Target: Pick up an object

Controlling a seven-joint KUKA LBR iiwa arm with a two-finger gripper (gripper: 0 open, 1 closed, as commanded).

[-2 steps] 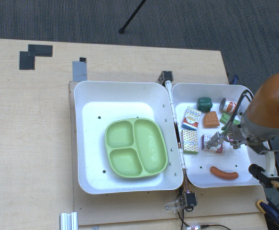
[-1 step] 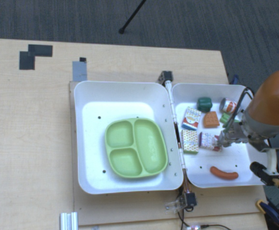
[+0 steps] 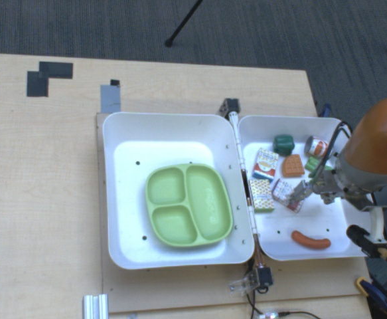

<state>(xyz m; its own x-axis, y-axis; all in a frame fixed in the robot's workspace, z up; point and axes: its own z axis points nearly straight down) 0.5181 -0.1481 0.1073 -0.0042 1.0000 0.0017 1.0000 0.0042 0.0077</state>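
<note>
The right bin [image 3: 332, 128] holds several small items. A dark green block [image 3: 283, 143] and a small can [image 3: 317, 148] lie at the back, with an orange piece [image 3: 293, 166] just in front of them. A white carton with blue and red print [image 3: 266, 164] lies left of a speckled packet [image 3: 263, 195]. A small patterned pouch [image 3: 285, 194] sits mid-bin, and a red-orange sausage [image 3: 310, 240] lies near the front wall. My gripper [image 3: 305, 191] is low over the bin, its tip right at the pouch's right side; the wrist hides the grip.
The left bin [image 3: 123, 178] carries a light green divided plate [image 3: 188, 205]. The arm's orange band [image 3: 379, 145] and grey wrist overhang the right bin's right side. Cables and a clamp [image 3: 256, 281] sit at the bench's front edge.
</note>
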